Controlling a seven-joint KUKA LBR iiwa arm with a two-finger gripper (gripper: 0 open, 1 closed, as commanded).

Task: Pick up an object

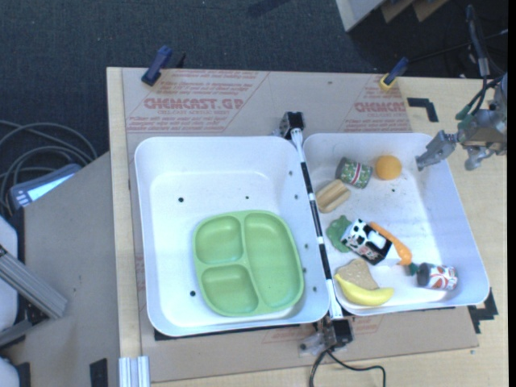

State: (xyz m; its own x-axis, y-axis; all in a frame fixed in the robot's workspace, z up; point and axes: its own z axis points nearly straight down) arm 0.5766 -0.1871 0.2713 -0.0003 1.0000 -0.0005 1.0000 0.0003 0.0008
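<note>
On the bench we see two white bins: the left bin (pixel 161 168) holds one green divided tray (pixel 247 262), with bare floor around it. The gripper (pixel 453 150) hovers over the right bin's (pixel 451 208) far right rim, fingers apart, clasping nothing. Below it lie one orange (pixel 389 167), one banana (pixel 364 293), one can (pixel 353 172).

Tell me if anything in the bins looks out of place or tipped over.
Nothing looks spilled or damaged. The small can and little carton lie on their sides in the right bin, loosely scattered among the toy food. The green tray sits flat in the left bin.
</note>
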